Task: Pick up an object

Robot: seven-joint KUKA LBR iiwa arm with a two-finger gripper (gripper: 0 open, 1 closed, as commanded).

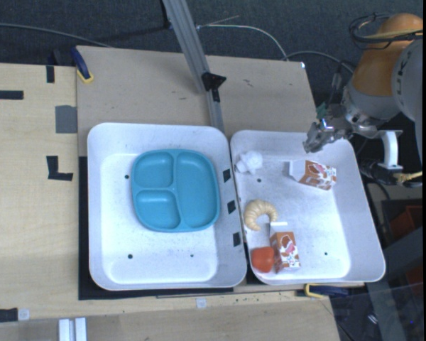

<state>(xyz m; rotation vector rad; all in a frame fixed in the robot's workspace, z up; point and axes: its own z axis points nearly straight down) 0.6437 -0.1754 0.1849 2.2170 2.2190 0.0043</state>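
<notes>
Four objects lie in the right bin [341,258]; the pincer [314,142] hovers at its one-o'clock rim — fingers unreadable — near the small carton [313,174], presumably lining up a grab.

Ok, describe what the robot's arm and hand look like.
The arm is bulky and rounded, grey with an orange band near the top right of the camera view. It narrows to a darker metallic wrist, ending in a small grey hand above the right bin's upper edge. Thin dark cables loop around the orange section.
</notes>
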